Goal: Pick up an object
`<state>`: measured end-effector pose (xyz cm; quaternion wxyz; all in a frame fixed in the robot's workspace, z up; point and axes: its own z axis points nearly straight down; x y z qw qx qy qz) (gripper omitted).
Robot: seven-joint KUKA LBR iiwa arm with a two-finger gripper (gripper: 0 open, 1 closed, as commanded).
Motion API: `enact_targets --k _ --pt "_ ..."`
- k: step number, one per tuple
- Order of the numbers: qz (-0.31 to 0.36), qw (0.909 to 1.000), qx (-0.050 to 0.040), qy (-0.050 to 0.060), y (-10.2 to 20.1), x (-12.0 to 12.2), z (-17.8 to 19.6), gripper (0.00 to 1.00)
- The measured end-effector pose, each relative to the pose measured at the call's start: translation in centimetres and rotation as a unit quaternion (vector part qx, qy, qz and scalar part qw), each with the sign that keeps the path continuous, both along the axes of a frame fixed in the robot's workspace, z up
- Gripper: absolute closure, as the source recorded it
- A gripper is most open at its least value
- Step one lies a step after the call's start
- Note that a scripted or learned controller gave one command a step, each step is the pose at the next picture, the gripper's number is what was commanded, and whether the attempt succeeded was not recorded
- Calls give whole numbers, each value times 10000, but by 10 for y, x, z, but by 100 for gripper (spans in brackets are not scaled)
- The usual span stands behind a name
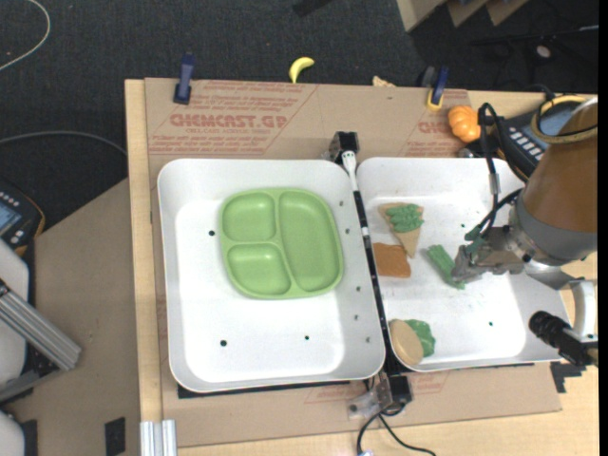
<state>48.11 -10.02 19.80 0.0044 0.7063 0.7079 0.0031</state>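
Left bin [190, 283], centre-left of frame: holds a green divided plate [282, 243] sitting upper-middle, white floor open all round it, widest toward the lower edge. Probably just parked there as a drop target, nothing on it. Black clip [345, 145] at the top of the seam pins the two bins together, so the shared rim is a raised ridge between them. Right bin [437, 174]: candidates sit in the left half. Green-topped wedge piece [405, 222] upper left, brown flat block [391, 259] just below it and close against the seam wall, round tan-and-green piece [411, 339] in the lower-left corner, touching or nearly touching the rim. Those last two look awkward, the wall crowds one finger. Green stick-shaped piece [441, 262] lies tilted mid-bin, clear floor on its left, which is likely why the arm is on it. Gripper [467, 264] is down at the stick's right end, fingers dark and foreshortened; can't tell whether it's released or clamped, or if the stick is actually between them. Right of that the floor is open but the arm's orange-banded body [562, 198] overhangs it. Orange toy [463, 122] and yellow banana toy [301, 67] sit on the cardboard beyond the bins' top edge, out of play.
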Motion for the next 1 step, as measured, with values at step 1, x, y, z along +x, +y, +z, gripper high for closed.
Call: enact_targets --k 1 --pt "10 10000 11 31 60 -1 53 100"
